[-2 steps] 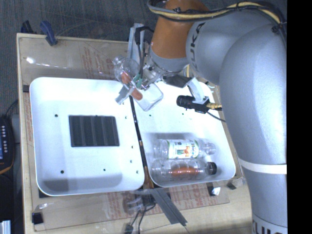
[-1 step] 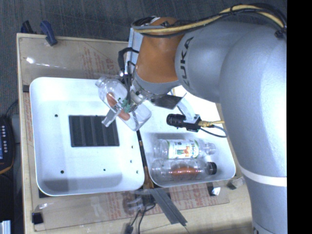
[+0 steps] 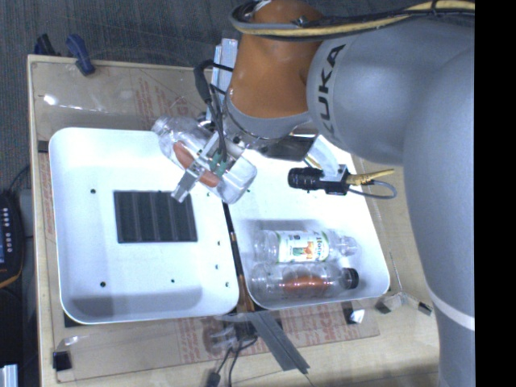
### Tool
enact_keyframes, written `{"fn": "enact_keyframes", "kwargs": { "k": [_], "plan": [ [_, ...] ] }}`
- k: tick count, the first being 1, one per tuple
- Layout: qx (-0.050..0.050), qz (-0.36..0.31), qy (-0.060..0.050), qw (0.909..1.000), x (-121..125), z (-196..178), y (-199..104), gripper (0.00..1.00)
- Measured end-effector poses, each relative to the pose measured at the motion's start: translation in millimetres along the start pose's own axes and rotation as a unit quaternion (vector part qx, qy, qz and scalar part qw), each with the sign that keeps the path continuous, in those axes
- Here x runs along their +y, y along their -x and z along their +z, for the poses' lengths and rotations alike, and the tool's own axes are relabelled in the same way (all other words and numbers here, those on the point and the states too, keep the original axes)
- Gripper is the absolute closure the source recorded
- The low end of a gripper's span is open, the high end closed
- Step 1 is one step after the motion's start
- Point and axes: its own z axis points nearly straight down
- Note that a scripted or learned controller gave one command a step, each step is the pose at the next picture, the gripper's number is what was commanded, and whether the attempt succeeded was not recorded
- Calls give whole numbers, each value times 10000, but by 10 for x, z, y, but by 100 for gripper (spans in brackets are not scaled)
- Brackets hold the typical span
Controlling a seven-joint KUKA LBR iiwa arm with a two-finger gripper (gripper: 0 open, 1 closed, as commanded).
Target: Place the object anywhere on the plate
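Clear bottle (image 3: pixel 201 158) pinched crosswise in gripper (image 3: pixel 211 161), long axis running far-left to near-right. Suspended over bins' divider, dark plate (image 3: pixel 155 216) lying just near-left.

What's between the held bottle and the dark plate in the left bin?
Bare white bin floor; gripper tip nearly reaches the dark plate below the clear bottle, per camera view.
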Motion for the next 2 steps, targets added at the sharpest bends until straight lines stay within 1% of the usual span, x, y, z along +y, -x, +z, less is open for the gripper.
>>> {"fn": "enact_keyframes", "kwargs": {
  "k": [1,2],
  "plan": [
    [0,1,-1,10000,-1,1,0,0],
    [11,-1003,-10,9950,112,273,-414,0]
  ]
}}
